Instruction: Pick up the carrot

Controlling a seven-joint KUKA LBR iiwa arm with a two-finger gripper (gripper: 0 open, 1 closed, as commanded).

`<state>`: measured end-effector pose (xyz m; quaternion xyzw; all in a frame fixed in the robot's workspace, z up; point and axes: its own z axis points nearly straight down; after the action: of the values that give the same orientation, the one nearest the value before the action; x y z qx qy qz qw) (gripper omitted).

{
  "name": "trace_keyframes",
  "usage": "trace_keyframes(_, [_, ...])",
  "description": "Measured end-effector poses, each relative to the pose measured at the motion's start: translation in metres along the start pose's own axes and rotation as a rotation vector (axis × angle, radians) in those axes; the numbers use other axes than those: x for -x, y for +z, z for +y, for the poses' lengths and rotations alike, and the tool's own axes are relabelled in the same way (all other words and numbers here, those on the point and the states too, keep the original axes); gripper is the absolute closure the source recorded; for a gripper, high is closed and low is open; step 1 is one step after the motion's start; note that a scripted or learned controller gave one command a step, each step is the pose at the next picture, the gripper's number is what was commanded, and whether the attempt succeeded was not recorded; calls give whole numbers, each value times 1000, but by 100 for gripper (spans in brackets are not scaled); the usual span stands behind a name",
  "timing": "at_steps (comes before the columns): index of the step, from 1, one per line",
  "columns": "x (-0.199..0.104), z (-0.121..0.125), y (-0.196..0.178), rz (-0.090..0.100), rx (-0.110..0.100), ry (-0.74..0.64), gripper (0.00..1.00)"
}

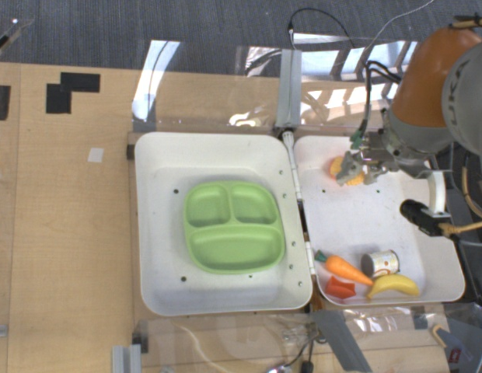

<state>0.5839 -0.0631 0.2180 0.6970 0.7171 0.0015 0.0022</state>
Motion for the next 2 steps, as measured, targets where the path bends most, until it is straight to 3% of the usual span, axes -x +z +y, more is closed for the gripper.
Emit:
trace_keyframes(1, [-15, -46, -60, 0, -1, 209, 100])
trace_keyframes(2, [-43, -2, -23, 0, -2, 79, 100])
